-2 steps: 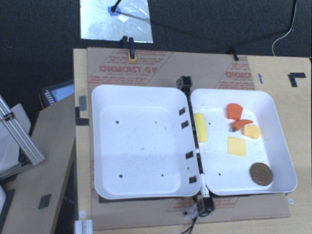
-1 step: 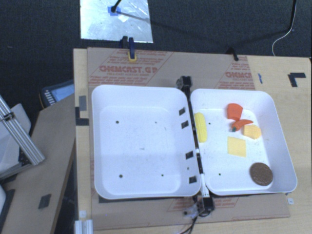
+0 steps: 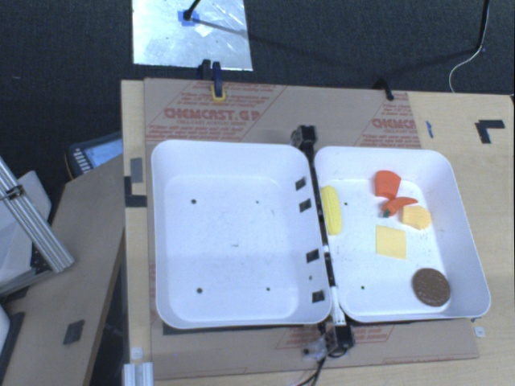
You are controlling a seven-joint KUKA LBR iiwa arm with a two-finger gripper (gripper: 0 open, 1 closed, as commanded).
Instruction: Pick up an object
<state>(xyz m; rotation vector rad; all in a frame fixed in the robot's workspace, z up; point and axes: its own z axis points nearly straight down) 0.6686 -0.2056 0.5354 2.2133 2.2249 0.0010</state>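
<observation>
Two shallow white bins sit side by side, and six small things lie in them, all in the right bin (image 3: 362, 268) and none in the left bin (image 3: 233, 232). One yellow corn cob (image 3: 330, 209) lies lengthwise just beside the wall shared with the left bin. One orange wedge (image 3: 387, 182) sits near the far wall, with a small orange-red piece (image 3: 397, 206) just below it, touching or nearly so. One orange-yellow block (image 3: 417, 216) lies just beside that piece. One flat yellow square (image 3: 392, 242) rests near the bin's middle. One brown round disc (image 3: 431, 286) lies in the near right corner, apart from the rest. Both bins rest on one lettered cardboard sheet (image 3: 241, 107).
</observation>
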